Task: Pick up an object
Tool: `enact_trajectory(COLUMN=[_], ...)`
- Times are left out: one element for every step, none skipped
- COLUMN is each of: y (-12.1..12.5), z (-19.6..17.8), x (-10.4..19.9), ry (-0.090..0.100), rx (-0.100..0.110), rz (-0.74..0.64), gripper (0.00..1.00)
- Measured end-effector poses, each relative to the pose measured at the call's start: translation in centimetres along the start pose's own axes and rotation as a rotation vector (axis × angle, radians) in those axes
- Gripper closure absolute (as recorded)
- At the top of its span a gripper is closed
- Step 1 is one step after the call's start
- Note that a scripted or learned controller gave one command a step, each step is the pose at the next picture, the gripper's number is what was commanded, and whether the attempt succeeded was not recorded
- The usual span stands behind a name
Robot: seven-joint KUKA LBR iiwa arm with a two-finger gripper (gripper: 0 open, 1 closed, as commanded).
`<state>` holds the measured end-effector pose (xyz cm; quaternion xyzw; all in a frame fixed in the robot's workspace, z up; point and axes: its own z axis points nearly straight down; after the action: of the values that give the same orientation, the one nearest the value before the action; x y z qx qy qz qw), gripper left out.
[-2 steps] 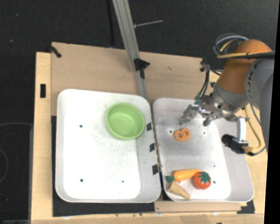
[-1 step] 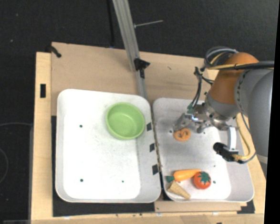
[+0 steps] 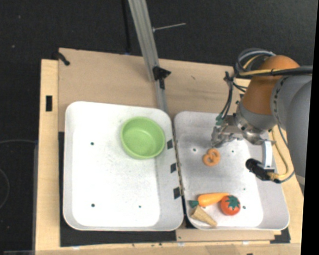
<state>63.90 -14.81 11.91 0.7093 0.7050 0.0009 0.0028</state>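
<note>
- I see my gripper [image 3: 220, 138] over the right bin [image 3: 273, 219], poised just above a small orange ring-shaped object [image 3: 212, 157].
- I cannot tell from this angle how its jaws stand; nothing shows between them.
- Near the right bin's front edge lie an orange carrot [image 3: 211, 199], a red tomato [image 3: 230, 205] and a tan wedge [image 3: 204, 216], close together.
- In the left bin [image 3: 83, 200], a green bowl [image 3: 143, 138] sits upright toward the back.
</note>
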Motion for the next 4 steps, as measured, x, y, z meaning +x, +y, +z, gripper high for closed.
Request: enact_trajectory(y=[-0.2, 0.0, 0.1, 0.0], z=[-4.2, -8.4, -12.6, -11.9], x=[-0.5, -0.3, -0.4, 5.6], ry=[0.002, 0.002, 0.001, 0.003], rx=[0.004, 0.004, -0.001, 0.005], rz=[-0.002, -0.008, -0.009, -0.013], gripper=[1.00, 1.00, 1.00, 1.00])
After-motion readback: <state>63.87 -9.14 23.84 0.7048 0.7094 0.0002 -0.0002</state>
